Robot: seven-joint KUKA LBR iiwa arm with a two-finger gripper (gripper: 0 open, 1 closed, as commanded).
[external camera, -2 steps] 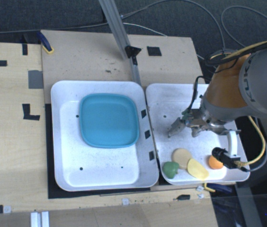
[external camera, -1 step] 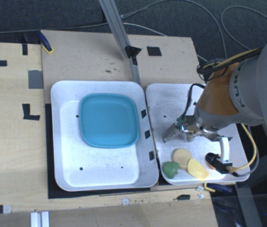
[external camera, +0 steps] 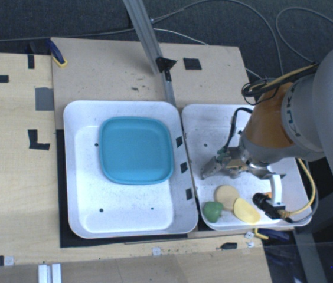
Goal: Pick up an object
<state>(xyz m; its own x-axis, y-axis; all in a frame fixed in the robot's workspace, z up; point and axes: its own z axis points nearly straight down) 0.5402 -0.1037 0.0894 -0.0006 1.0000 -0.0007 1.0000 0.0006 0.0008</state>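
Gripper (external camera: 209, 170) low over the floor of the right bin (external camera: 205, 122), fingers spread apart in a narrow V with nothing between them, tips pointing toward the divider between the two bins. Behind it, the grey wrist and the orange band of the arm (external camera: 273, 122), reaching in from the right over the right bin's far side, with black cable looped above.

Toward the right bin's front edge, below and right of the gripper and apart from it: a round tan piece (external camera: 226, 193), a yellow oval piece (external camera: 247, 211) touching it at the lower right, and a small green lump (external camera: 212, 210) just beside the tan piece at the lower left, near the bin's front left corner. None of them touched by the fingers.

Left of the right bin, touching it side by side, the left bin (external camera: 81, 158), holding a flat blue plate (external camera: 136, 150) in its far half. Beyond the right bin's far left corner, a grey metal pole (external camera: 146, 28) slanting up across the wooden bench (external camera: 13, 158).
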